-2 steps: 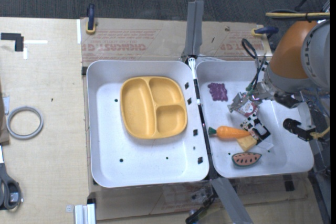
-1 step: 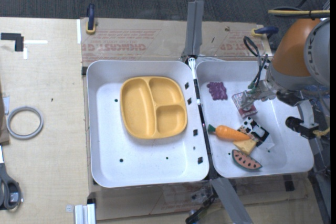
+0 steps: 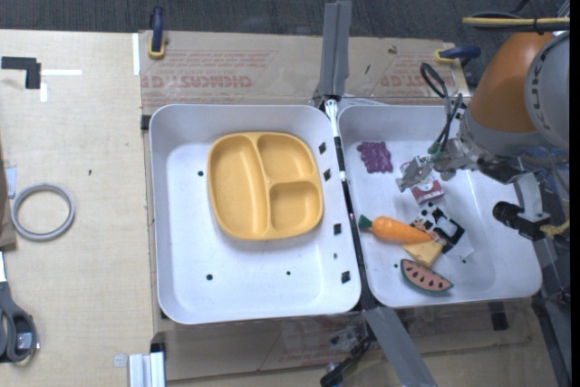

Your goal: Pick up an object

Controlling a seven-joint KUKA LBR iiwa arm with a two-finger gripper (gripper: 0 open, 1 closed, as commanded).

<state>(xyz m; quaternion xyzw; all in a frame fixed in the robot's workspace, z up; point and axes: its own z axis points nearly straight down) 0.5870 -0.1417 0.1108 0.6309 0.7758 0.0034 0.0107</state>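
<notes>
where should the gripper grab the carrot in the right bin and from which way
Probably across the thick orange middle of the carrot, coming straight down. It lies flat and roughly left-right, green tip toward the divider, so the fingers should close across its narrow width. Its right end touches the yellow wedge, so stay left of that.

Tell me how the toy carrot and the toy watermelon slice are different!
The carrot is orange with a green tip; the watermelon slice is red with a green rind and dark seeds. The carrot is long and tapered; the slice is a half-moon wedge. Both lie flat in the right bin.
</notes>
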